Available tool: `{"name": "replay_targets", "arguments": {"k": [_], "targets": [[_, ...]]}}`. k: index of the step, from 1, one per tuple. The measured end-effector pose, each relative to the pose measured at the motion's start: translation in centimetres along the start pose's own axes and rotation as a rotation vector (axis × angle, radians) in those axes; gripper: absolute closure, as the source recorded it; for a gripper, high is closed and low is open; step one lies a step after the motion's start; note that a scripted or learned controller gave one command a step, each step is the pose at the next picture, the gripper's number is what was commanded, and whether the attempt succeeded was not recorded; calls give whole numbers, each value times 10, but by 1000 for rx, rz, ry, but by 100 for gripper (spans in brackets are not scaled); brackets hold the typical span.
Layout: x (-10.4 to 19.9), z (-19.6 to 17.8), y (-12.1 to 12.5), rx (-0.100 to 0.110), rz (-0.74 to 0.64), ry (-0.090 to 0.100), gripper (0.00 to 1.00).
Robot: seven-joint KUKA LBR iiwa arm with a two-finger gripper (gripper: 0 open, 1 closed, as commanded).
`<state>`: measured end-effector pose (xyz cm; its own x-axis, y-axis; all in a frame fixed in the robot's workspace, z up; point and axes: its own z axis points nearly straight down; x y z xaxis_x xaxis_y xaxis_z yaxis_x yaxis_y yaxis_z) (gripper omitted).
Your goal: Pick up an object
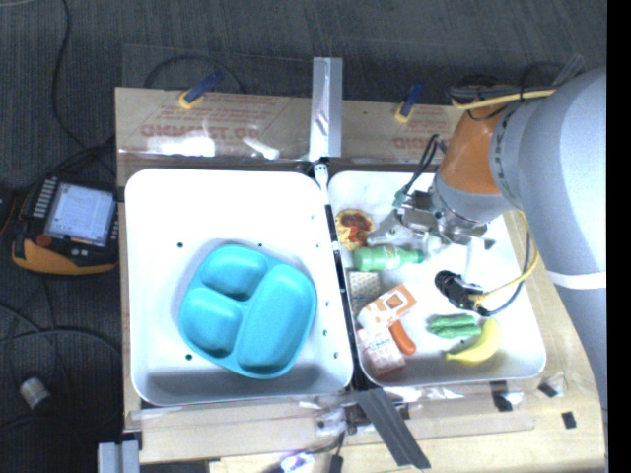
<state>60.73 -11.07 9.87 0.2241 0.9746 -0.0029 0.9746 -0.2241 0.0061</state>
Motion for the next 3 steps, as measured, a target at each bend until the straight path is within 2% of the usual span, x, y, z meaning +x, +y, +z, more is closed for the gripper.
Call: {"name": "replay_targets", "arguments": {"k": [1,2,3], "targets": [[-49,-58,-81,10,2,1,0],[-105,-20,-7,10,-92,5,0],[-77,-65,-73,11,2,4,0]]}}
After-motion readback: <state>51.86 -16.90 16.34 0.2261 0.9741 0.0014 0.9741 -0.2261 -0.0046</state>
